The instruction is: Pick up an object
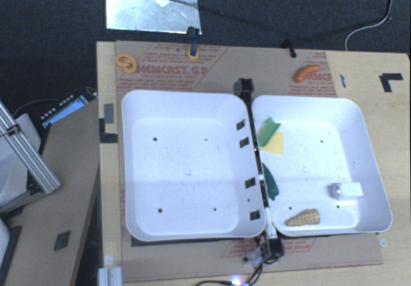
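Objects to pick: all lie in the right bin; none is lifted, so by my reading the pick has not begun.
Left bin: the larger white tray, its floor bare apart from small dark dots.
Yellow square: flat piece near the divider, upper left of the right bin, with a green piece overlapping its top corner.
Dark green piece: against the divider, below the yellow square.
Tan cone: ridged, lying on its side by the near wall, apart from the rest.
White block: small, pale, hard to read against the tray, toward the right wall.
Tabletop extras: an orange sausage-like toy and a tan ring sit on the cardboard outside the bins.
End effector: its state cannot be told from this view.
Remaining: approach, closing on one item, and lift, which is the whole task.
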